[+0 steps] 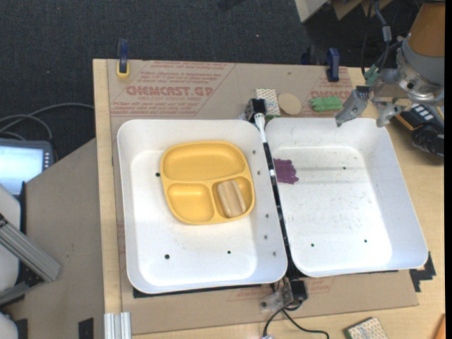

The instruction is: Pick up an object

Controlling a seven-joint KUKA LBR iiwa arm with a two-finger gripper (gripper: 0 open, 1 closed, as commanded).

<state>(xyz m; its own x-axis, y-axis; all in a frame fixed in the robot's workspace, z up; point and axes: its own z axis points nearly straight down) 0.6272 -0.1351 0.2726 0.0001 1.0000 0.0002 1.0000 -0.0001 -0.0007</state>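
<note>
Camera view, from above at a slant: the bench (176,90) carries two shallow white bins side by side. The left bin (141,253) holds a yellow divided plate (205,181) lying flat toward the bin's upper middle; the plate has one large upper section and two smaller lower ones. A tan rounded block (230,197) rests in the lower right section of the plate. The right bin (353,246) holds a small purple object (285,170) lying flat on the floor at its upper left, close to the wall shared with the left bin. The floor of the right bin shows dark speckling. The arm (424,41) enters at the upper right, and the gripper (364,109) sits above the far rim of the right bin, well apart from the purple object and the plate. Its two fingers (351,109) stand apart with nothing between them. Behind the bins, on the bench, a tan disc (289,104) lies just beside a green object (325,104), both outside the bins and to the left of the gripper.
</note>
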